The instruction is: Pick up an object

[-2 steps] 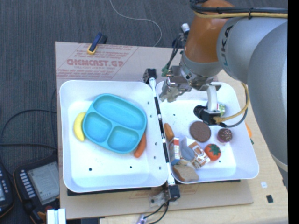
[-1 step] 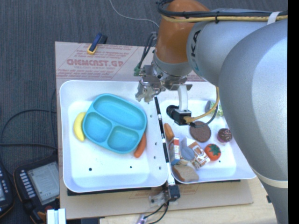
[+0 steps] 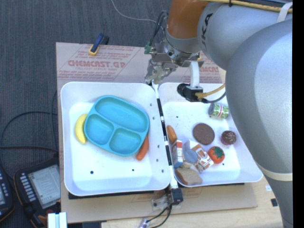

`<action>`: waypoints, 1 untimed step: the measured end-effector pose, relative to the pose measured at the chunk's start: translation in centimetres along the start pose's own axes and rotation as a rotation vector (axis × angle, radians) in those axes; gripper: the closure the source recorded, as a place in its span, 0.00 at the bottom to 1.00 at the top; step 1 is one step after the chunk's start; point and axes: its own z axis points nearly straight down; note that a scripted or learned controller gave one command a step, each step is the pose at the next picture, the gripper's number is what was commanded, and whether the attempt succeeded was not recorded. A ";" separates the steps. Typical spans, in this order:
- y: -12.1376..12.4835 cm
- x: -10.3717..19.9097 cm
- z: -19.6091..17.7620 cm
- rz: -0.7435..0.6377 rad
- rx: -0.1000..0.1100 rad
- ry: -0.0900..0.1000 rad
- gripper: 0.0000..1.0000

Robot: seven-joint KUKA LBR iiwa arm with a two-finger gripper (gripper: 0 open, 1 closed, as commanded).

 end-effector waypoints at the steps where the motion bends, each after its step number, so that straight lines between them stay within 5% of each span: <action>1: -1.7 1.3 2.3 -0.001 0.002 0.000 1.00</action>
